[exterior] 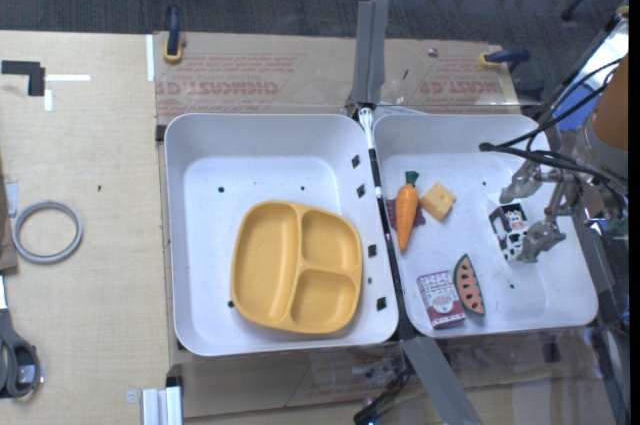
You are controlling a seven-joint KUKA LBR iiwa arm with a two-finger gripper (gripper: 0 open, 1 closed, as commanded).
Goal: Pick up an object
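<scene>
The jaws (528, 213) hang at the frame's right over the right bin (560, 308), seemingly spread around a small black-and-white object (511, 225), which sits directly beneath, not visibly clamped.

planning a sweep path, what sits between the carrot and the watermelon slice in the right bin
In the camera view, only bare white bin floor separates the carrot from the watermelon slice; the cheese cube and red packet lie off that line.
</scene>
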